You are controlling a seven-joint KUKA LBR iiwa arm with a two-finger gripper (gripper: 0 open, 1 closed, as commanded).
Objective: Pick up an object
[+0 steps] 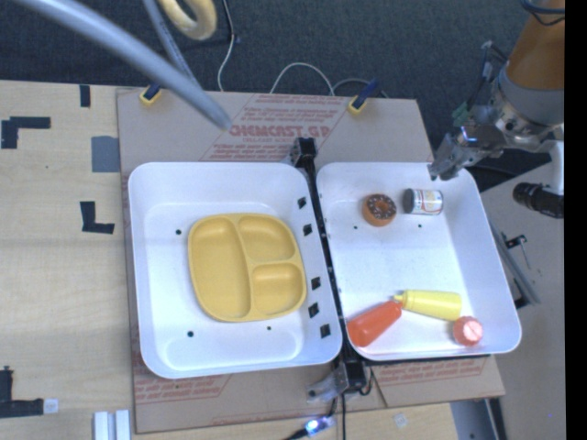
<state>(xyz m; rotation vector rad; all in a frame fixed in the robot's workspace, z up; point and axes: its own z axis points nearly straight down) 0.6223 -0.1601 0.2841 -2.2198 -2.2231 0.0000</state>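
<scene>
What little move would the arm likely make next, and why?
Probably a short drop toward the small can. The gripper hangs above the right bin's far edge, holding nothing, and the can lies just below it, beside the doughnut.

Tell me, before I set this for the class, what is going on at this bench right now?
A robot arm reaches in from the right, its gripper above the far edge of the right bin, close to a small can lying beside a doughnut. Nothing is picked up yet. Nearer the front lie a yellow bottle, an orange carrot-like toy and a small red piece. The left bin holds a yellow divided plate.
</scene>
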